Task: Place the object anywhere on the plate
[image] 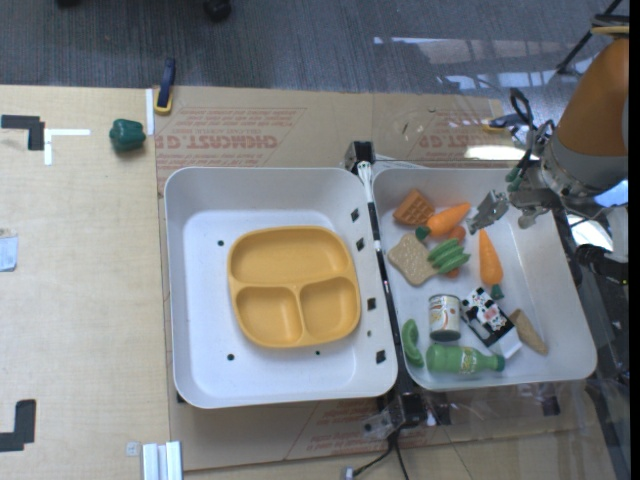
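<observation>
While arm reaches in from right, pincer (492, 211) hangs over right bin (560, 298), above upper end of carrot (488, 258). Fingers too small and blurred: cannot tell if released or clenched, nothing seen between them. Second carrot (446, 218), waffle (412, 208), bread slice (408, 259), can (444, 315), green bottle (462, 359) lie in same bin. Yellow plate (293, 285) sits in left bin (190, 298), three compartments bare.

A yellow plate (294, 285) sat in the left bin (190, 268). The pincer (487, 211) hung over toys at 3 o'clock.
</observation>
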Available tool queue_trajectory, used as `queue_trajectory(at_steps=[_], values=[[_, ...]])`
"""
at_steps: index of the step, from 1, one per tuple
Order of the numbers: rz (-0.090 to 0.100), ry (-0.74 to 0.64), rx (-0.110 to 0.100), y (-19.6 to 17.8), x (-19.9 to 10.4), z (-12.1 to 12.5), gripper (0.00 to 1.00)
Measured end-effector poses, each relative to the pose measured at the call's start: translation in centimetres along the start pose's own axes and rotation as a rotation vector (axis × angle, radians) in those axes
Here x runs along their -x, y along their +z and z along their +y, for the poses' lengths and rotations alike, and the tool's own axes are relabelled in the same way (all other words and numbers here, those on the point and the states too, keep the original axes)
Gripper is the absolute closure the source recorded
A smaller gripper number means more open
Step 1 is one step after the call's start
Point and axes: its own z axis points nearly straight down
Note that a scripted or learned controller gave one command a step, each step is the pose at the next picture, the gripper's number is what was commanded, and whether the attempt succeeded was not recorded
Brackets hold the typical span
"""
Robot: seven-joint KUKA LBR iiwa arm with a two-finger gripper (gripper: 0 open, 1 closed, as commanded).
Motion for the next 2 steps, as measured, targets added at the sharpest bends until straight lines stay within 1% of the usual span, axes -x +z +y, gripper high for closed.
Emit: queue_trajectory(at_steps=[1, 2], values=[[0.0, 0.096, -0.002, 5.5, -1.4, -4.9, 0.0], [0.002, 0.052, -0.002, 3.5, -3.7, -10.5, 0.0]])
